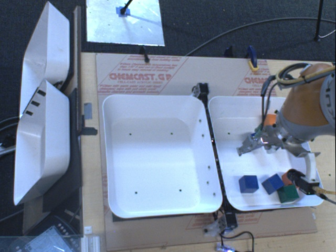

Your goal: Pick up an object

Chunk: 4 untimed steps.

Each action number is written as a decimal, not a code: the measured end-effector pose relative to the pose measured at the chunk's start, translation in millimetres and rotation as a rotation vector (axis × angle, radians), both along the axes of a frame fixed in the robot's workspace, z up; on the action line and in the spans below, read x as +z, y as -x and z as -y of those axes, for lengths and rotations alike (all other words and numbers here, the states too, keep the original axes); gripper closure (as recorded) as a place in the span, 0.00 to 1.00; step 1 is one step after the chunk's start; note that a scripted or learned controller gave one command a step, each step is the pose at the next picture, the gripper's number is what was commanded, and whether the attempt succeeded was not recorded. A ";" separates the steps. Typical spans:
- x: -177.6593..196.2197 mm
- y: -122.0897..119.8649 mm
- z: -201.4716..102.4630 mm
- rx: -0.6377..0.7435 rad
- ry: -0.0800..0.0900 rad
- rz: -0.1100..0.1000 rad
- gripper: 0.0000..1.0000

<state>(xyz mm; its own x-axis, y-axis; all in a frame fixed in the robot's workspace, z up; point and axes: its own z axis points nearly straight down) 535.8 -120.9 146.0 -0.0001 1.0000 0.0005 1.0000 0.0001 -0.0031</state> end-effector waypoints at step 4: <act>104.0 1.7 -47.0 0.004 -0.001 0.003 1.00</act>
